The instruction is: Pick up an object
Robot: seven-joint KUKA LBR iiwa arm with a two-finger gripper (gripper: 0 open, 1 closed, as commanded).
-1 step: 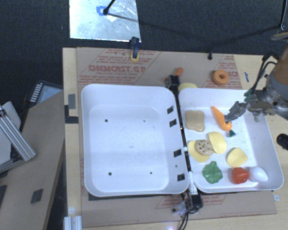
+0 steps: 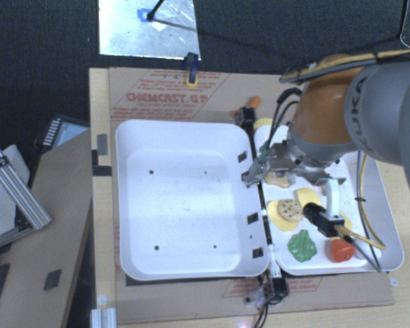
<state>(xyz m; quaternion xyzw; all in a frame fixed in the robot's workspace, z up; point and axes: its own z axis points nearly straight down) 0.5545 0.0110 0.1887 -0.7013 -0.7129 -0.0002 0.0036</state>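
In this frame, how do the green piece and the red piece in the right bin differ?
Colour: the green piece is leaf green, the red piece orange-red. Shape: the green piece looks flat with a ragged, leaf-like edge; the red piece looks rounder and more compact. Place: the green piece lies nearer the divider between the bins, the red piece nearer the right bin's outer side. Both lie by the near rim, clear of the claw.

Single fixed camera above bench, looking down at a slant. Both white bins in frame: left bin [image 2: 184, 197] central, right bin [image 2: 386, 241] toward right edge. Arm [image 2: 369, 108] enters from right, looming nearest the lens
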